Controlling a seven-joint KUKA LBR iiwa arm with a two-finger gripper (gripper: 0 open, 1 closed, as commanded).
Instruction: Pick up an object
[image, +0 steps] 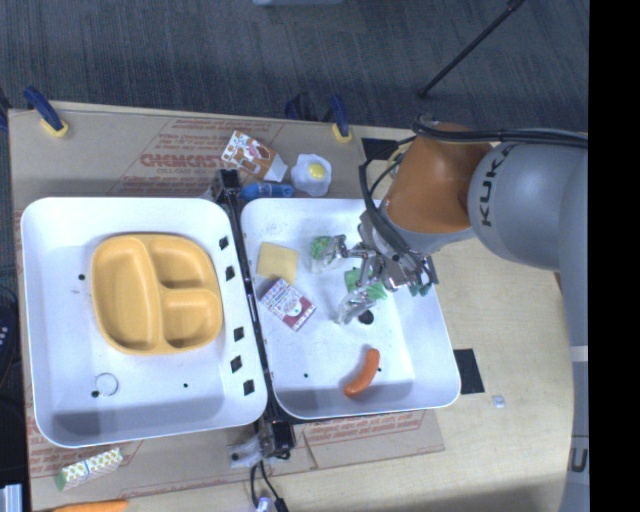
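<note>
Presently: gripper low in right bin

Gripper (362, 290) sits over a green-and-white item (372, 293) mid-bin; finger state and any contact cannot be told. Right bin (432, 350) also holds yellow block (278, 262), red packet (287, 304), orange sausage-shaped piece (362, 371). Left bin (40, 300): yellow tray (157, 293).

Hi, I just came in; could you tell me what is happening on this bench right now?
A grey KUKA arm reaches in from the right, with its gripper low over the right bin, among small items. A green item, a yellow block, a red-and-white packet and an orange sausage-shaped toy lie in that bin. Nothing is visibly held. The left bin holds a yellow divided tray, untouched.
</note>
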